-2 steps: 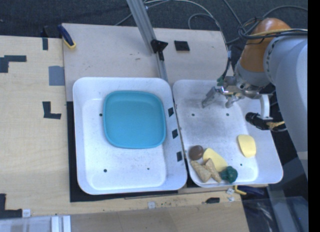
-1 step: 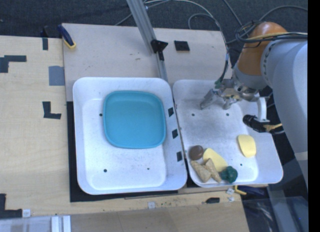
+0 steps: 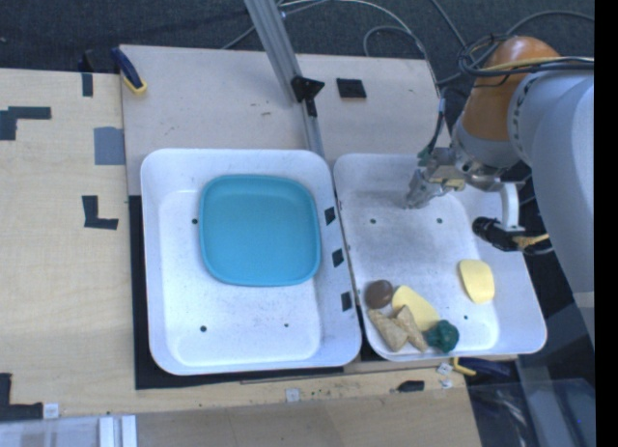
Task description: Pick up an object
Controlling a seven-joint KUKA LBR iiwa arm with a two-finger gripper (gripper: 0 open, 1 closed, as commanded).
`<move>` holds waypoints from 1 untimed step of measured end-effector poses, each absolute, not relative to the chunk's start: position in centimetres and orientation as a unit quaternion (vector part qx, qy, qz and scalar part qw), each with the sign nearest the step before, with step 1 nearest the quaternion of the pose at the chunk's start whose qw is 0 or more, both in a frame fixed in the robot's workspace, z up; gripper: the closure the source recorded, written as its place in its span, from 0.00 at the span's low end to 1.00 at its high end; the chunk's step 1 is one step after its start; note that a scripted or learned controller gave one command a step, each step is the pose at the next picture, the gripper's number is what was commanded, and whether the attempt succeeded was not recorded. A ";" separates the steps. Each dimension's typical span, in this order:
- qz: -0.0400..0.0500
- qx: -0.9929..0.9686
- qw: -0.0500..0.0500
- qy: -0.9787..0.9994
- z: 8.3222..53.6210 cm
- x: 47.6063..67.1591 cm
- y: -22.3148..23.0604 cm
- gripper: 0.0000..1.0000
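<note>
My gripper (image 3: 422, 194) hangs over the upper middle of the right bin (image 3: 386, 242), fingers pointing down-left, and nothing shows between them. Near the bin's front edge lies a cluster of objects: a brown round piece (image 3: 378, 293), a yellow wedge (image 3: 415, 303), tan bread-like pieces (image 3: 394, 328) and a dark green item (image 3: 443, 336). A pale yellow oval object (image 3: 476, 281) rests alone toward the bin's right side. All of these lie well below the gripper.
The left bin (image 3: 174, 262) holds a square blue plate (image 3: 259, 229). A slanted metal pole (image 3: 280, 44) rises behind the bins. Cables loop above the right bin, near the arm's orange band (image 3: 502, 88).
</note>
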State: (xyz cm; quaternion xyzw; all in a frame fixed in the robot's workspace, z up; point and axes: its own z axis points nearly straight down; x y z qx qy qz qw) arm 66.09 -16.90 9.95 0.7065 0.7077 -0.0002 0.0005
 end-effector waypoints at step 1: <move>0.001 0.707 0.002 0.707 14.9 67.1 -16.5 1.00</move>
